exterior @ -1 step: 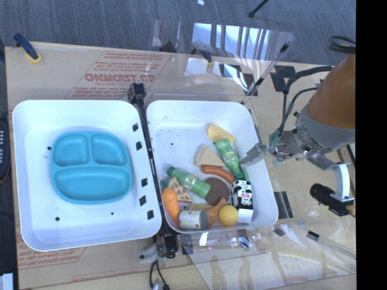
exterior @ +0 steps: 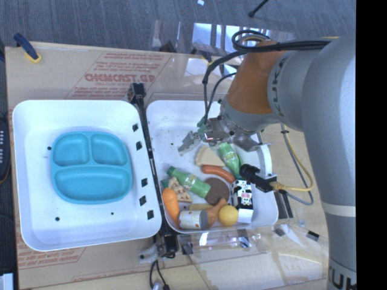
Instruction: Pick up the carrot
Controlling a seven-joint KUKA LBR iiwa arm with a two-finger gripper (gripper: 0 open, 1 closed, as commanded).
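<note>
Two white bins are seen side by side on the tabletop, and in the left bin a blue divided plate is laid flat. Over in the right bin, the carrot is found by the near-left wall, tilted against a green bottle, with a yellow lemon just beyond. Further right, the gripper is held low over the bin's far half, well apart from the carrot, its fingers spread open and nothing gripped between them.
</note>
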